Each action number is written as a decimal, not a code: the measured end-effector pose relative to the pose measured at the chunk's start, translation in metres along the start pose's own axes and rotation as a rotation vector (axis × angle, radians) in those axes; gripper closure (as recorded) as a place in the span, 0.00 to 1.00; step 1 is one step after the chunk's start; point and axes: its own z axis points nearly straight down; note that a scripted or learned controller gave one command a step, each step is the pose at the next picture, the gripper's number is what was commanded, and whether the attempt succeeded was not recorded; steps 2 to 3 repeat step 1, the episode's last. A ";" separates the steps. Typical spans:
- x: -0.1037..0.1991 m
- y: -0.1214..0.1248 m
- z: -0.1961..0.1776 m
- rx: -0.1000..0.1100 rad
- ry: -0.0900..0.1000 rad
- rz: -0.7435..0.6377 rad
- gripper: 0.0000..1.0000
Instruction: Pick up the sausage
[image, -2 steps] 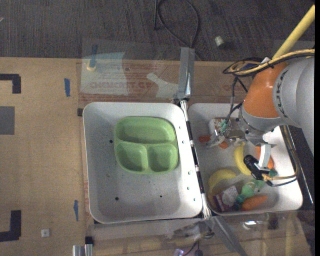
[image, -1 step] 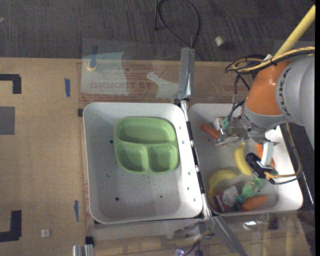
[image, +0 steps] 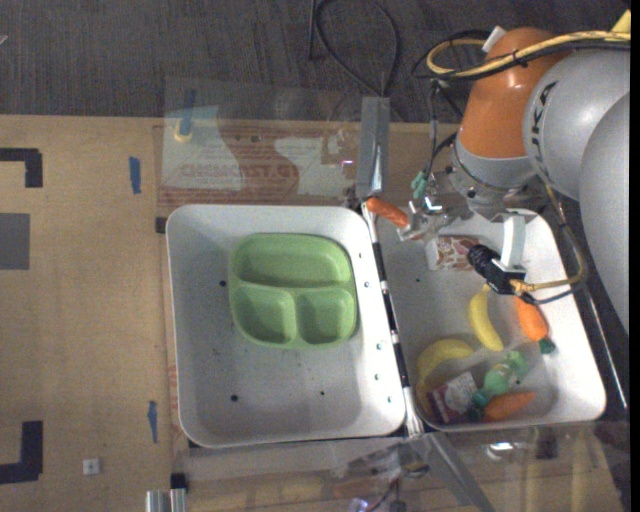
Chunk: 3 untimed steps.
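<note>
Glossy plastic carrot (image: 510, 404), curved banana (image: 485, 320), slim orange sausage (image: 386, 211) beside hand (image: 425, 212), grip unclear.

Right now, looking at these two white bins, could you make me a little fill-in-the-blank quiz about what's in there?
1. The green divided tray lies in the ____ bin of the camera view.
2. The tray has ____ compartments.
3. The banana in the right bin is coloured ____.
4. The band above the arm's wrist is coloured ____.

Missing words: left; three; yellow; orange.
</note>
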 end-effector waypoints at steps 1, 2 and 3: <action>0.040 -0.015 0.001 0.004 0.001 0.075 1.00; 0.040 -0.015 0.001 0.004 0.001 0.075 1.00; 0.040 -0.015 0.001 0.004 0.001 0.075 1.00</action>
